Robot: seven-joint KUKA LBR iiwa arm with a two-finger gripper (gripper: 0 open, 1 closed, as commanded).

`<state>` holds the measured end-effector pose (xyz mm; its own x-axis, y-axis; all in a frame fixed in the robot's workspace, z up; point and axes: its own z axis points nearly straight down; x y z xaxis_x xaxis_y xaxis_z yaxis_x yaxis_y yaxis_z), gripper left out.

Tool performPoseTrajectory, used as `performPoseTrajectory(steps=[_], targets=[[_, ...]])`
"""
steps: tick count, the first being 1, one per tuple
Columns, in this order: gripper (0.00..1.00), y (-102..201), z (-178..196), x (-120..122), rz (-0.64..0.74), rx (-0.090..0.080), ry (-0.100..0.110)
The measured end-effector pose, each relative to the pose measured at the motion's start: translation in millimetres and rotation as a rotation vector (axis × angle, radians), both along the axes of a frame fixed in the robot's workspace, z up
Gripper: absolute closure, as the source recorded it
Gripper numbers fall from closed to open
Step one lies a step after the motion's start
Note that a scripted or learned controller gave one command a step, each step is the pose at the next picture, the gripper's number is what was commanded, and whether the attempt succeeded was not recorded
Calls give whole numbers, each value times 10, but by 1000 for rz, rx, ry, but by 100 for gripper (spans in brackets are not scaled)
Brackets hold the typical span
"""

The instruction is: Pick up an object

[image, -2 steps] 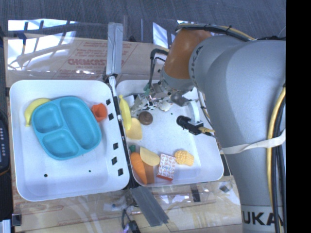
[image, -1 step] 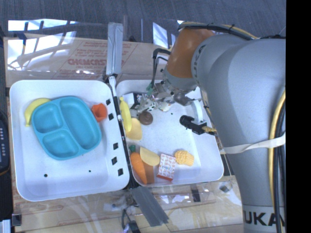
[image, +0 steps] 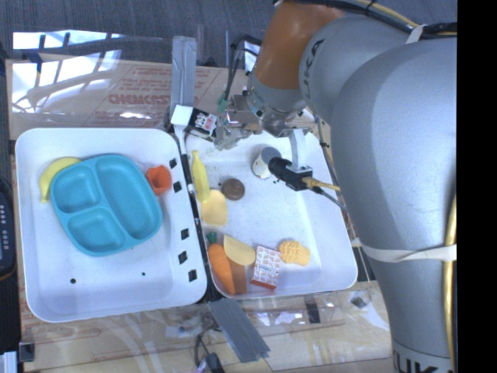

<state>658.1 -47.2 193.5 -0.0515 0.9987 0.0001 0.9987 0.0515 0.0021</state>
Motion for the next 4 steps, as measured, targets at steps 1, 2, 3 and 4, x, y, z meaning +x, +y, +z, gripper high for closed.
performPoseTrajectory(steps=[1, 2, 3, 4], targets=[[0, -8, -32, -13, -1, -1, 6], [0, -597, -1041, -19, -38, -2, 5], [0, -478, -1034, -414, -113, -3, 8], [100, -465, -961, -416, -108, -2, 13]])
